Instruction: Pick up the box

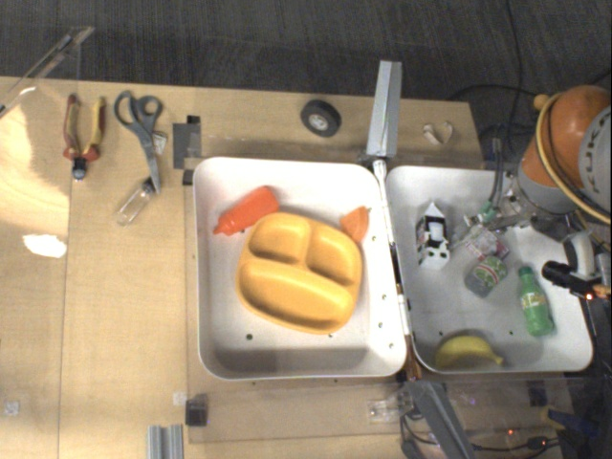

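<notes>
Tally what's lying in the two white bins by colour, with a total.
Yellow: 2, divided tray, banana
Orange: 2, carrot-shaped toy, small orange piece
Green: 1, bottle
Black and white: 1, cow figure
Clear or greyish: 2, can-like item, crumpled wrapper
Total: 8

Two white bins point(215, 352) — beside the yellow tray point(300, 271) lie two orange pieces point(246, 210); right of it, one banana point(467, 351), one green bottle point(536, 301), one cow figure point(433, 236).
</notes>
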Motion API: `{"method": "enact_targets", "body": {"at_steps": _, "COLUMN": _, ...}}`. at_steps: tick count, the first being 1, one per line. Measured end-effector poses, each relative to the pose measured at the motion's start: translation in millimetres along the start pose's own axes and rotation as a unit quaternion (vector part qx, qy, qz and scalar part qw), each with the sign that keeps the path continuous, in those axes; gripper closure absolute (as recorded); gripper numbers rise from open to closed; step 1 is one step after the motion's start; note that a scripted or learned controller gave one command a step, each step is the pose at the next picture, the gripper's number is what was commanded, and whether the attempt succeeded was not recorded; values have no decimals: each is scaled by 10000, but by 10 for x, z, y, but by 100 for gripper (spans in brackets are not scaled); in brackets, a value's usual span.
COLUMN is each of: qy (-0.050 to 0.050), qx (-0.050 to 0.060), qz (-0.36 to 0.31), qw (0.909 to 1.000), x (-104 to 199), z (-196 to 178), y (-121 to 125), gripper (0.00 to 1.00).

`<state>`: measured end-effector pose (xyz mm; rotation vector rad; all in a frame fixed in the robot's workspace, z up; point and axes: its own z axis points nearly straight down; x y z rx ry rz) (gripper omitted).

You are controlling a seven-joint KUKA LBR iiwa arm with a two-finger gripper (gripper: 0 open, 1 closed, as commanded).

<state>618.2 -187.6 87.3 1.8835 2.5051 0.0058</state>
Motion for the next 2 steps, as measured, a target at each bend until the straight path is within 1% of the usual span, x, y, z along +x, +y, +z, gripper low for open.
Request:
{"method": "enact_targets", "body": {"at_steps": 1, "qy": -25, "qx": -44, "qz": -8, "qw": 10000, "x": -11, "z": -131, "y": 30, "gripper": 100}}
{"method": "enact_targets", "body": {"at_steps": 2, "qy": -1, "qx": -7, "qz": -469, "qw": 9989, "x": 275, "z": -1192, "y": 408, "gripper": 100}}
